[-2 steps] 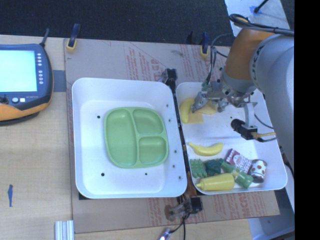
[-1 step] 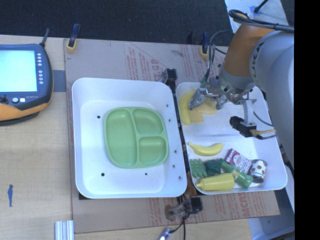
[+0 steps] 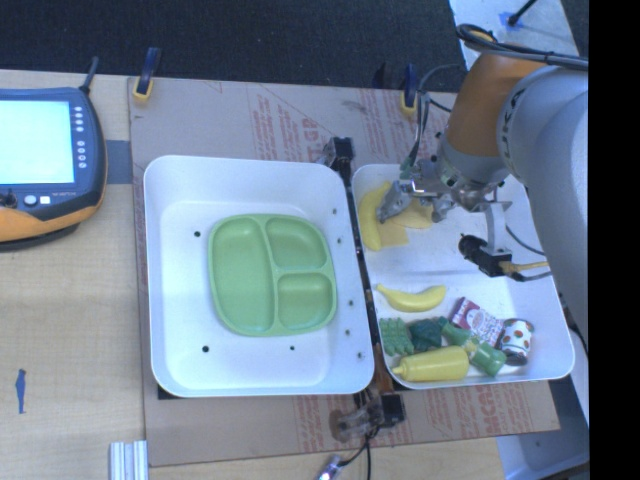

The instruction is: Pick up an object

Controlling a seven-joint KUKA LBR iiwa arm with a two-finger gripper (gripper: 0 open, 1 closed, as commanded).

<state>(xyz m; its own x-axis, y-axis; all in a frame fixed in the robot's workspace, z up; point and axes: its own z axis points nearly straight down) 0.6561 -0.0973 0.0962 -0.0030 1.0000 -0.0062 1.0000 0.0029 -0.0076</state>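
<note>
Gripper sits low in the upper part of the right bin, fingers spread apart, nothing visibly between them. Its tips hang over a pale yellow object lying against the bin's upper-left corner, by the divider; whether they touch it I cannot tell. Grey arm with orange band fills the upper right of the frame.

Judgement: the grasp has not closed yet. To do it well, the fingers should straddle the yellow object's narrow width, go down fully before closing, and stay clear of the bin wall just to the left.

Other candidates, lower right of the frame: banana alone mid-bin; along the bottom edge, packed touching, a green leafy piece, a yellow squash-like piece, a red-and-white packet and a small round item.

Left bin holds a green divided plate. Teach pendant at upper left.

Writing: faint red print on the cardboard sheet under the bins, not legible. Packet label too small to read.
</note>
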